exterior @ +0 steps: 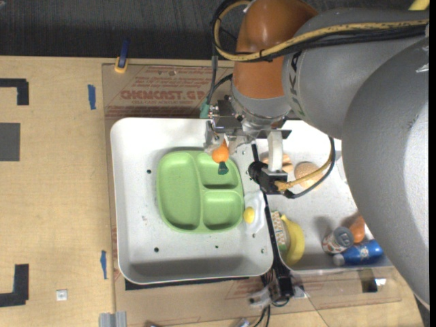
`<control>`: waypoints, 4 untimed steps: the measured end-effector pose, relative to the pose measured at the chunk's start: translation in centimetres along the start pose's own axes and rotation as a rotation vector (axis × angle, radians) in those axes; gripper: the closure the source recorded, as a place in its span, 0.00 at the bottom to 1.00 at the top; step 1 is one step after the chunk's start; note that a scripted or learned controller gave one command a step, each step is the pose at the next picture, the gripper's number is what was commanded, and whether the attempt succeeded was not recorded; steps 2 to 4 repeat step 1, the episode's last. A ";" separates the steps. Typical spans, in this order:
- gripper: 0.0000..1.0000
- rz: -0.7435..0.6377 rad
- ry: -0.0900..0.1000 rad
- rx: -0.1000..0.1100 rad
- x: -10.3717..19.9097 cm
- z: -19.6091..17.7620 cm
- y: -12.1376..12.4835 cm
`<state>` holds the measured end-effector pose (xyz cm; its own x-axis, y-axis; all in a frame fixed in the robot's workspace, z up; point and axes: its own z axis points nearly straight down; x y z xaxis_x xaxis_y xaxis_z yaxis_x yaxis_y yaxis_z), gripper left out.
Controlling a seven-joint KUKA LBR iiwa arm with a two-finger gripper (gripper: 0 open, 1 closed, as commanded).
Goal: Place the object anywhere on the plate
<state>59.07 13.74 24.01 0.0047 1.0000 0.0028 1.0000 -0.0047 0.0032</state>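
From my console I see the light green, three-compartment plastic plate (182,191) lying in the middle of the left shallow white bin (133,203), left of frame centre. A small yellow rounded item (249,215) sits just off the plate's lower right corner, on the bin floor.

The grey arm with the orange band (272,26) reaches in from the upper right of the frame, and its gripper (220,148) hangs over the plate's upper right compartment. A small orange object with a dark green end (221,157) sits right at the fingertips, above that compartment's upper edge. I cannot tell whether the fingers are closed on it or how wide they stand, since the wrist hardware hides them; whether the orange object touches the plate is also unclear.

The right white bin (320,213), in the lower right of the frame, holds a yellow banana-shaped toy (295,239) near the divider, a tan rounded item (304,171) partly behind the arm's cabling, a blue cylindrical container (361,252) lying on its side, and a small orange piece (356,226) beside a grey round item (336,240).
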 end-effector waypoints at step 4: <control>0.00 0.003 -0.004 0.005 -0.3 0.2 -0.1</control>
